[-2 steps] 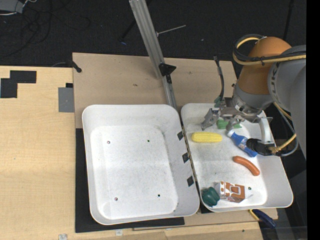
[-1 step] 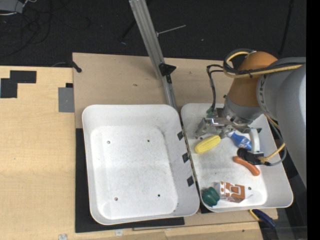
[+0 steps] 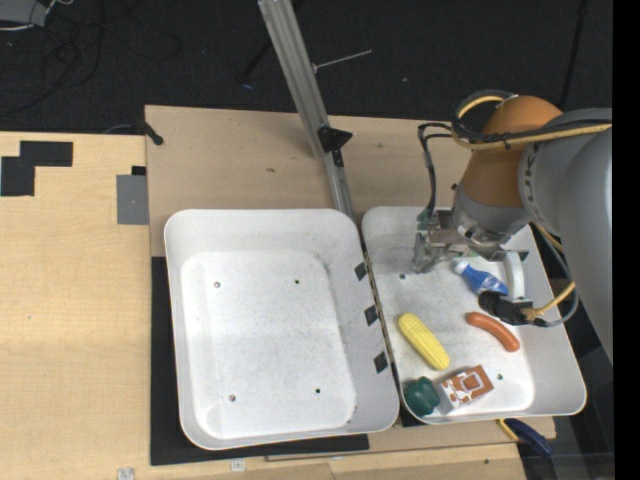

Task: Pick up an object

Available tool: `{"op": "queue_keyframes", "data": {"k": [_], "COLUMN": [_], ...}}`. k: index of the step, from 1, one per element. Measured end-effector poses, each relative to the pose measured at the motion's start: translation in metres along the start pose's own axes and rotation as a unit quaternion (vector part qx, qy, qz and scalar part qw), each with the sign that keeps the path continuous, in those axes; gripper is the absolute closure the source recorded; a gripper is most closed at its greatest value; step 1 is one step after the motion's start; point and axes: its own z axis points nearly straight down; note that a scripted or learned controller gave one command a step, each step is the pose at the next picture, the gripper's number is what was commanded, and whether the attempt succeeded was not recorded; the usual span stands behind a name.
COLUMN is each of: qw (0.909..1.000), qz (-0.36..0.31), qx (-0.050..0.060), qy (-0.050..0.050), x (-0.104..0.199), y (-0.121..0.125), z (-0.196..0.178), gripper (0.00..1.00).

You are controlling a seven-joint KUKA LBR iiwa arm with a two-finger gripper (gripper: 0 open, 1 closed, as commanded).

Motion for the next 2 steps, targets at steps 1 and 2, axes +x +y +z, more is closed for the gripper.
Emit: {"op": "queue_keyframes", "data": {"k": [1,2], "qw": [1.0000,1.0000], "qz": [-0.001,0.001], "qx": [-0.004,-0.004], "qy": [-0.001,-0.001], "x": [-0.009,-0.015], "y": [0.000,-0.006], "z": [-0.059,-0.119], "gripper": [1.00,1.00]}}
